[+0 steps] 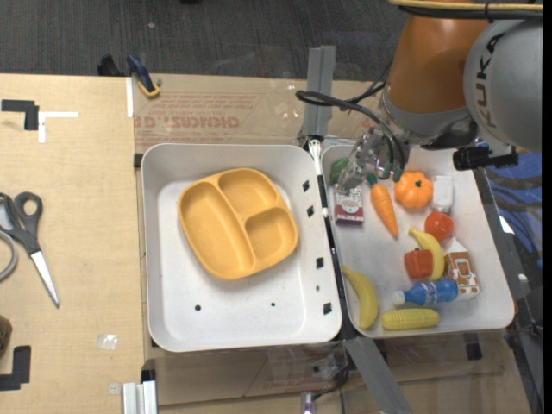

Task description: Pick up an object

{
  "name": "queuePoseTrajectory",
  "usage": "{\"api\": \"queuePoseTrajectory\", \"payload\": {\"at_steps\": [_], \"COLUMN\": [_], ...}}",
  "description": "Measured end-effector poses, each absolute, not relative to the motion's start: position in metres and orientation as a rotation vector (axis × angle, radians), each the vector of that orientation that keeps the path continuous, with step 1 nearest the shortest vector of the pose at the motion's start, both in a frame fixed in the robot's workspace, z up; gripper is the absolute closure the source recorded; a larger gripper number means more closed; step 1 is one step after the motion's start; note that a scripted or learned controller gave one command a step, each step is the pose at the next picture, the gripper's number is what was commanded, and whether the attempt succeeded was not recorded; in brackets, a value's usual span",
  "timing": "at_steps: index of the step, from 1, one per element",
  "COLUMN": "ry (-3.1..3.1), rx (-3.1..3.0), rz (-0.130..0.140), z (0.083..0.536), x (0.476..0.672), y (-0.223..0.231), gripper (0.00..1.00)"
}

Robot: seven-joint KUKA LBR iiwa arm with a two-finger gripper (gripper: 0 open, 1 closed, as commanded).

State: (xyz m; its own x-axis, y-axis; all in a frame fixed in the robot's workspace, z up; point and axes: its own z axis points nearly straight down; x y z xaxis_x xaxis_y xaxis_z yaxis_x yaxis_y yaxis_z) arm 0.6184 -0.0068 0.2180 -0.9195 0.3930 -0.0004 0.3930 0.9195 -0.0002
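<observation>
My gripper (362,164) hangs over the back left corner of the right bin (496,317), just above a small dark red carton (348,207). Beside it lie a carrot (385,210), a small orange pumpkin (413,190) and a red tomato (438,225). Further forward are a red pepper (418,263), two bananas (362,295), a corn cob (410,319), a blue bottle (429,293) and an orange-and-white box (461,272). Nothing shows between the fingers.
The left bin (155,257) holds a yellow divided plate (237,222). Scissors (30,240) lie on the wooden bench at far left. The grey and orange arm (448,59) fills the upper right above the right bin.
</observation>
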Motion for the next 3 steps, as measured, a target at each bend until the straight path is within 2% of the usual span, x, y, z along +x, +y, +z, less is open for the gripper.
{"api": "queuePoseTrajectory", "payload": {"at_steps": [1, 2, 3], "ry": [3.12, 3.123, 3.086], "rx": [0.398, -0.321, -0.569], "rz": [-0.001, 0.001, 0.001], "z": [0.189, 0.201, 0.228], "x": [0.565, 0.626, 0.66], "y": [0.037, -0.024, -0.087], "gripper": [1.0, 1.0, 1.0]}}
